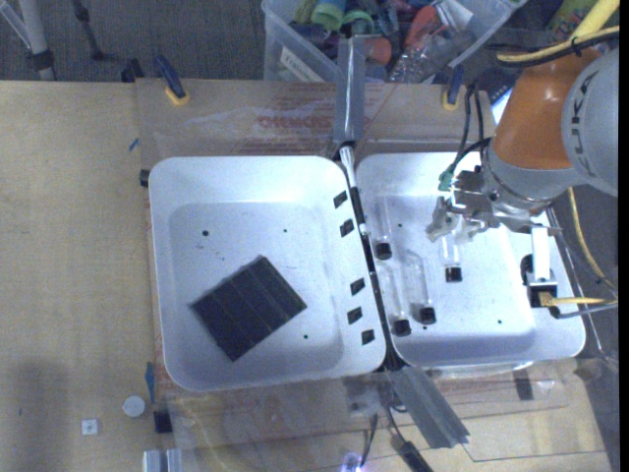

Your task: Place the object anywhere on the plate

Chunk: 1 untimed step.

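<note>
Presently: left bin (162,264), dark ridged square plate (248,306), lower centre-left of frame, lying tilted. Right bin (511,337), clear plastic object (411,283), faint, possibly a tube, near its left wall. Gripper (450,232), centre-right of frame over right bin; pincer state: cannot tell, nothing seen between.

We see two white bins (167,214), a dark ribbed plate (248,306) in the left one, a tan bench (69,214), and a grey arm (590,116) with an orange band (536,116).
</note>
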Each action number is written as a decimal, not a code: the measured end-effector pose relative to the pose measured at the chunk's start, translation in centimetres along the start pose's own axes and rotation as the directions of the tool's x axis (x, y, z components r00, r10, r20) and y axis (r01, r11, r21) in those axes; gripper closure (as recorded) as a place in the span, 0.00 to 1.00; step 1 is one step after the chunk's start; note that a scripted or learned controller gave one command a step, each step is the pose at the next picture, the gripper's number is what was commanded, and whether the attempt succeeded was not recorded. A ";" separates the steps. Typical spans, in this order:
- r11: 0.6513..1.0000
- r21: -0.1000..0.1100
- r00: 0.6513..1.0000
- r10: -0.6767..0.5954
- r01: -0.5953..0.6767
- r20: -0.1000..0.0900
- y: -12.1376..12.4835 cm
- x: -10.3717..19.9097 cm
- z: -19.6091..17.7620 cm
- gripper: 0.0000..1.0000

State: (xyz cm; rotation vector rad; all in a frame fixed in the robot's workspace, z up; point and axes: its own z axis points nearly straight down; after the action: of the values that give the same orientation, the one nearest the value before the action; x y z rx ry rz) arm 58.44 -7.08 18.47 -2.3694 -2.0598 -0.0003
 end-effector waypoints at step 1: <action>0.919 -0.003 0.919 -0.395 0.395 0.003 2.2 13.1 0.0 1.00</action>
State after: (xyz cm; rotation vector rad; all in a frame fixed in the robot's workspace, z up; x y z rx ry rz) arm 62.47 5.59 18.46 -1.9081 -2.4985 -0.0028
